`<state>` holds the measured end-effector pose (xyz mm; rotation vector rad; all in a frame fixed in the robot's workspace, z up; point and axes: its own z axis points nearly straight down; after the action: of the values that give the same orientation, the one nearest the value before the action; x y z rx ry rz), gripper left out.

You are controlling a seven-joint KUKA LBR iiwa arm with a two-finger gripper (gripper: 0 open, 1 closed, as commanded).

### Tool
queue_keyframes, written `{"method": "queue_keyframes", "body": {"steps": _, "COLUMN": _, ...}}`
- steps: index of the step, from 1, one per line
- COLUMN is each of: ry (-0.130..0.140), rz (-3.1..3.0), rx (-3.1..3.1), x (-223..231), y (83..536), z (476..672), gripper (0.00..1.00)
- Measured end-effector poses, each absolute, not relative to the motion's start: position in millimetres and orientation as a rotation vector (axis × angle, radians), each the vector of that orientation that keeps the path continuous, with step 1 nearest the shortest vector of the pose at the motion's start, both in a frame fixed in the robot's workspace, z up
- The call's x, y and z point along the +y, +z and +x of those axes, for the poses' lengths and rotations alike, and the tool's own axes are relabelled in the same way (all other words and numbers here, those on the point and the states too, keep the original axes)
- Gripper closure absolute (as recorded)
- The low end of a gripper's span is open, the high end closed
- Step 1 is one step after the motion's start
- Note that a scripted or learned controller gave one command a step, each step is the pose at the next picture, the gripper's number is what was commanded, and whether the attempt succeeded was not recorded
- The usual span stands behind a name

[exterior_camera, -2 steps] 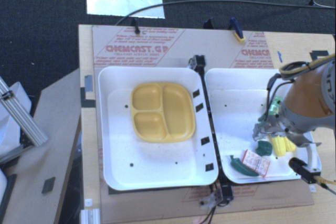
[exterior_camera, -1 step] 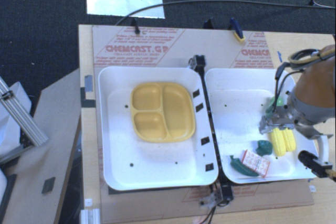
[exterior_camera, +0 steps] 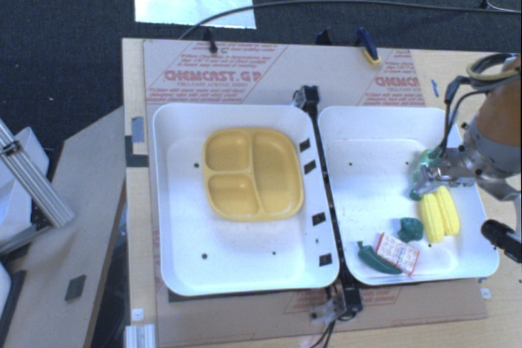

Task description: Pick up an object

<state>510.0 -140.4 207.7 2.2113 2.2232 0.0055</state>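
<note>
We read "CHEMCAST GP" in red on the board point(exterior_camera: 245, 73) under the two bins, dark carpet point(exterior_camera: 65, 4) beyond. Left bin point(exterior_camera: 175, 200) holds a yellow divided plate point(exterior_camera: 253, 174); right bin point(exterior_camera: 367, 143) holds a green pepper point(exterior_camera: 373, 257), red-white packet point(exterior_camera: 400, 253) and corn point(exterior_camera: 439, 213). Gripper point(exterior_camera: 431, 174) sits just above the corn; its opening we can't tell.

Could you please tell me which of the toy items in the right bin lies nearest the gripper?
The yellow corn cob, directly below the gripper; the dark green piece, red-and-white packet and green pepper lie farther left.
</note>
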Motion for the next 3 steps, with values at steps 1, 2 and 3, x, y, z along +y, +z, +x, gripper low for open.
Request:
{"method": "queue_keyframes", "body": {"steps": 1, "ry": 0.003, "rz": 2.211, "rx": 2.233, "x": -88, "y": 201, "z": 512.2, "gripper": 1.00}}
{"method": "queue_keyframes", "body": {"steps": 2, "ry": 0.003, "rz": 2.211, "rx": 2.231, "x": -41, "y": 205, "z": 522.5, "gripper": 1.00}}
{"method": "queue_keyframes", "body": {"steps": 3, "ry": 0.004, "rz": 2.210, "rx": 2.232, "x": 4, "y": 204, "z": 523.8, "gripper": 1.00}}
